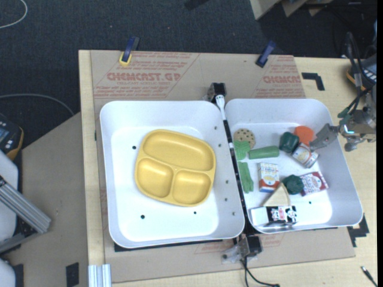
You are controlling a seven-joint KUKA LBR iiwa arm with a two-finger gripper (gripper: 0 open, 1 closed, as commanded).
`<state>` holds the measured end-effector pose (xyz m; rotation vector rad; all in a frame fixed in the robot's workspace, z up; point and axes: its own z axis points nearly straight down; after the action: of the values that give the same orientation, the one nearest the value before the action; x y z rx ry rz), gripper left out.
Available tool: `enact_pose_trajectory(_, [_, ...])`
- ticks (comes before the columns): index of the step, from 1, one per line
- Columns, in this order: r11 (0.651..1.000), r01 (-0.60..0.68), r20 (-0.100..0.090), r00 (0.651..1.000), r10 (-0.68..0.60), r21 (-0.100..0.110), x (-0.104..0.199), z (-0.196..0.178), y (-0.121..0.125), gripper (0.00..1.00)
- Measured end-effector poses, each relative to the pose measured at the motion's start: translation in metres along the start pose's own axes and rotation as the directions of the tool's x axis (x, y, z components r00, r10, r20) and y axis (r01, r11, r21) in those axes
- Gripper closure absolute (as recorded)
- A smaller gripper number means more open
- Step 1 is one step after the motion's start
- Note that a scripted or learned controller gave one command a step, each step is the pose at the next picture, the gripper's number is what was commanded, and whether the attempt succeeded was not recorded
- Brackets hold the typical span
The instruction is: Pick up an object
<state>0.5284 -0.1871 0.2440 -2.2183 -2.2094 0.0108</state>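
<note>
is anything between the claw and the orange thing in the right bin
Nothing visible stands in the way. The claw sits at the right bin's upper right edge, and the orange thing lies just to its left with bare white floor between them. A small jar sits below that path, and a dark green piece lies beyond it.

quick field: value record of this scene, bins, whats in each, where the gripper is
left bin: yellow divided tray
right bin: cookie, green pieces, orange piece, small jar, snack packets, black-and-white carton
gripper: at the right bin's right rim, near the orange piece
held: nothing seen between the fingers
bench: cardboard sheet under both bins
</note>
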Motion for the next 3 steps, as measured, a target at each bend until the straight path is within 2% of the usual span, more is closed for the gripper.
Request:
enact_pose_trajectory(1, [1.000, 0.004, 0.003, 1.000, -0.004, -0.013, 0.001, -0.007, 0.003, 0.00])
enact_pose_trajectory(2, [1.000, 0.005, 0.000, 1.000, -0.005, -0.006, 0.007, 0.053, 0.008, 0.00])
enact_pose_trajectory(3, [1.000, 0.004, 0.000, 1.000, -0.004, -0.007, 0.009, 0.096, 0.009, 0.00])
